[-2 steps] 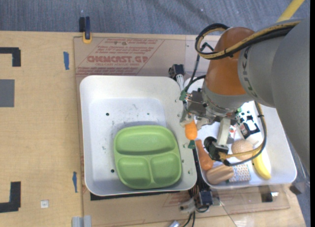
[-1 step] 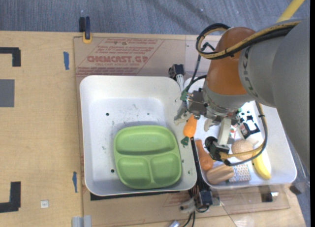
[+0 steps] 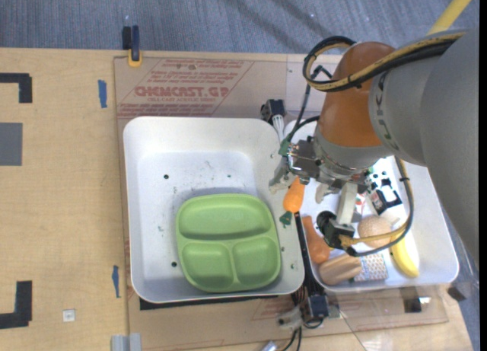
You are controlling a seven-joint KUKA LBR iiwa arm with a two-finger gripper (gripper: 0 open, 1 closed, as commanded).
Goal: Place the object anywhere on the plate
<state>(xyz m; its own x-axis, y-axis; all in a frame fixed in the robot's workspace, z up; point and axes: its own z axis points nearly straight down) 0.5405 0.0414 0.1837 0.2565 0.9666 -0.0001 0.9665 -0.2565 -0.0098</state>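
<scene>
I see the gripper (image 3: 295, 182) pinching a small orange carrot-shaped toy (image 3: 292, 197).
It hangs over the white bins' shared edge, just right of the green three-compartment plastic plate (image 3: 227, 241).

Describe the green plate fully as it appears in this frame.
The green plate is a pale green, rounded-square divided plate that looks like matte plastic. Raised ridges split it into one wide compartment at the far side and two smaller ones nearer the camera. It lies flat in the left white bin, toward the near right corner, its edge close to the bin's right wall. All three compartments look bare. The gripper sits past the plate's upper right corner, apart from it.
</scene>
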